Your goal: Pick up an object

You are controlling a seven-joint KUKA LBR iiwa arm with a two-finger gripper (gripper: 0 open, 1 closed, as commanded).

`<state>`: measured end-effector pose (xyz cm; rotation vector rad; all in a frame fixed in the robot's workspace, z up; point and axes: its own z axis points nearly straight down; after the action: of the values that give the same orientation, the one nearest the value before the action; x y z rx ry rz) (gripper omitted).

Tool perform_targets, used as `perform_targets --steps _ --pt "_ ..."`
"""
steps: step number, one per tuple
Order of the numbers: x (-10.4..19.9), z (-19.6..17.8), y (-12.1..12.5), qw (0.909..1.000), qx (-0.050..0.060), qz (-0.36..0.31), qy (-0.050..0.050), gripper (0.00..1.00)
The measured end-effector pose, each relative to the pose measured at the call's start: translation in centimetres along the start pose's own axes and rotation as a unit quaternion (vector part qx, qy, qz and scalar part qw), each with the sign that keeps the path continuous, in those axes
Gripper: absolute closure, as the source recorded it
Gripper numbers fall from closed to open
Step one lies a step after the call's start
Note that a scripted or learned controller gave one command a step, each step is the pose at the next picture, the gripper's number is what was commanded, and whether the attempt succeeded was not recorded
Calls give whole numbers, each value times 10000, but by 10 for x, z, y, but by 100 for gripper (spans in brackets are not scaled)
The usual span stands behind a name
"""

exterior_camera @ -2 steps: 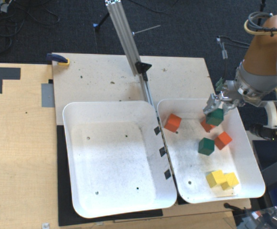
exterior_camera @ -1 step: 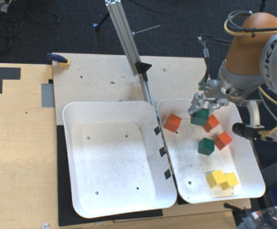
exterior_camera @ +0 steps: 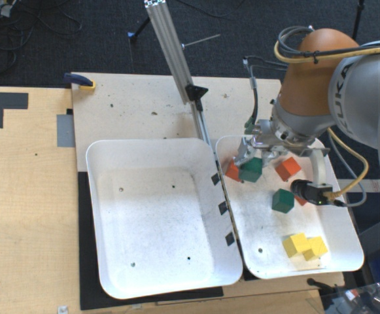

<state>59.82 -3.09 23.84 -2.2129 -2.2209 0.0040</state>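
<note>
The gripper (exterior_camera: 250, 154) hangs low in the right white bin (exterior_camera: 346, 250), its jaws straddling a dark green block (exterior_camera: 250, 170); whether they have closed on it I cannot tell. An orange-red block (exterior_camera: 232, 171) touches the green one, so it may get nudged or wedged in, and the bin's dividing wall close by could foul the jaws.

The grey arm (exterior_camera: 353, 97) comes in from the right side and bends down over the right bin (exterior_camera: 346, 254). Its orange band (exterior_camera: 314, 77) sits above the wrist. The tool (exterior_camera: 252, 154) hangs low at the far left part of this bin, near the bin's left wall.
</note>
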Motion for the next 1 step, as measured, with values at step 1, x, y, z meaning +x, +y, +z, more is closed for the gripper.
perform_targets --steps 1 --pt "50 1 -16 10000 0 -1 -2 100"
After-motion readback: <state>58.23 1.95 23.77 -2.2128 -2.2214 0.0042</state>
